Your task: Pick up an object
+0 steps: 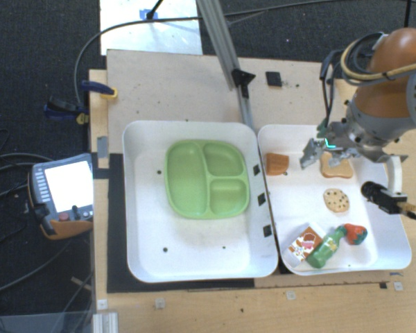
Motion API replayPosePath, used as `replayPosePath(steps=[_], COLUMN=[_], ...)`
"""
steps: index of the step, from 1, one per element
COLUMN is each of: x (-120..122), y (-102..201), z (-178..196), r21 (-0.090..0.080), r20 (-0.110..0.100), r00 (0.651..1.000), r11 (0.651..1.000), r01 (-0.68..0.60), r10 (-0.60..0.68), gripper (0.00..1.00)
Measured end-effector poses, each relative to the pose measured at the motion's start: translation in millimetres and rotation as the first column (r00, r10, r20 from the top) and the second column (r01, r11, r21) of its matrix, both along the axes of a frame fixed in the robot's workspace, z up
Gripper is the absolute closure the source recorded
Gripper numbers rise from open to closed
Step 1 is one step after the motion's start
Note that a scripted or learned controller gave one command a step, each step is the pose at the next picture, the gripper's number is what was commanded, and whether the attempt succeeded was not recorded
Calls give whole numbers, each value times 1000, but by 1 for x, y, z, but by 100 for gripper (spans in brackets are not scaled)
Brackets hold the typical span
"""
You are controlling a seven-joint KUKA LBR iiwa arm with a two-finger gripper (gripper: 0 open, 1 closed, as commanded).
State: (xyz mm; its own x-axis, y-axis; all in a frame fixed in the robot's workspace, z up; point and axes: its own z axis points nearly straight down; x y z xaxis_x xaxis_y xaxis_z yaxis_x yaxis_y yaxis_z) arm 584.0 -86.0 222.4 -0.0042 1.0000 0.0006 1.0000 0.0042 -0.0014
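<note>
Jaws (326, 155) hang over the right bin (284, 207), upper part, w/ two grey fingers (310, 154) spread apart and nothing between them, so released. They sit just above/beside the toast slice (337, 167), partly hiding its top edge; can't tell if touching. Looks like the likely pick target, since the jaws are lined up nearest it and the arm comes in from the right w/ wrist tilted down.

Toast slice: tan-brown, flat, bread-shaped, lying flat on bin floor. Left of it, apart, a small orange-brown block (276, 163) near the bin's left wall. Below the toast, a round choc-chip cookie (336, 200). Lower down, grouped close: a printed snack packet (306, 244), a green bottle-like piece (325, 250) touching it, and a red-green strawberry-ish item (353, 233) at the bottle's tip.

Left bin (145, 241) holds a green divided plate (208, 180), three compartments, upright, centred. Both bins sit side by side on the surface (166, 82), walls touching, prob so items can be moved between them
</note>
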Motion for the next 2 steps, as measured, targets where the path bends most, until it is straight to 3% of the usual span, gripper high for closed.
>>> replayPosePath(steps=[1, 2], x=[1, -1], y=[0, -4], z=[1, -61], r21=[0, -1], r20=[3, -2], r00=[1000, 1000], r11=[1000, 1000], r01=[0, 3], r10=[0, -3], gripper=[0, 0])
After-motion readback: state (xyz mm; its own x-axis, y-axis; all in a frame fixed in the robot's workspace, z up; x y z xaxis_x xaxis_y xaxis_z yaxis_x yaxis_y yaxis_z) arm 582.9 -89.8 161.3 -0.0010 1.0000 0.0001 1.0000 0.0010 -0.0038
